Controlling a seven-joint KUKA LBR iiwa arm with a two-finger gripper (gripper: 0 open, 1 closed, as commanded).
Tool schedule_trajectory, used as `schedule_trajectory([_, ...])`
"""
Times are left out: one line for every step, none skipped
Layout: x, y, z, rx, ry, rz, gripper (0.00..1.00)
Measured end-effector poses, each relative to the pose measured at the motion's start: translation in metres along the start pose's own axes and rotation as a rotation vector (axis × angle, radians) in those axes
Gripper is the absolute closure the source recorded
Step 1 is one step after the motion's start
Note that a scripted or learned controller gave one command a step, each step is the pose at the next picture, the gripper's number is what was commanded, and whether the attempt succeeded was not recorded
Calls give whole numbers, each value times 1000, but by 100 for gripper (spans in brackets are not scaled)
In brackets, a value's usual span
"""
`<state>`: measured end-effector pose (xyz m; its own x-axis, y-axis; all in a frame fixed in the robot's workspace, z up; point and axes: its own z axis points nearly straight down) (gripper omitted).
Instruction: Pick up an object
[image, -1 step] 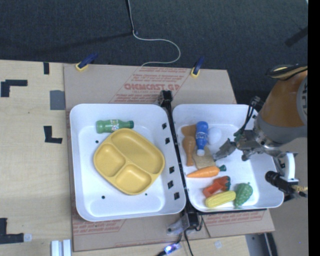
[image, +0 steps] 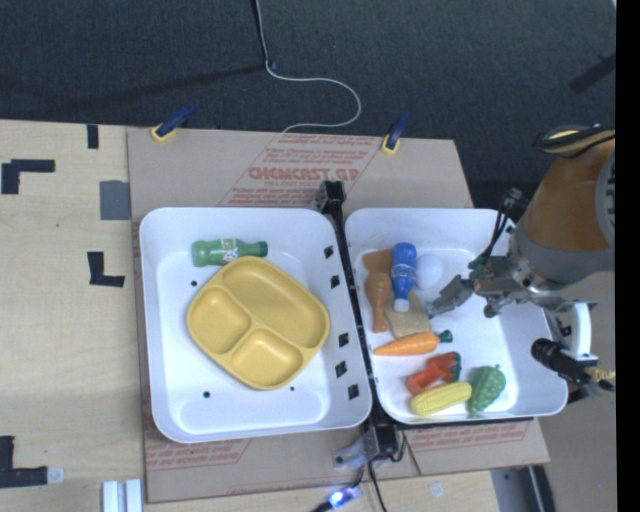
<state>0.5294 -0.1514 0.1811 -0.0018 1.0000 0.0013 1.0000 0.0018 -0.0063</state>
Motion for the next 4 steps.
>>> schedule_trajectory([0, -7, 66, 6, 2, 1, 0])
schedule_trajectory([1, -3, 98, -12, -1, -1, 0])
schedule_trajectory([2, -3, 89, -5, 3, -2, 100])
schedule_trajectory([0, -5, 50, -3, -1, 0, 100])
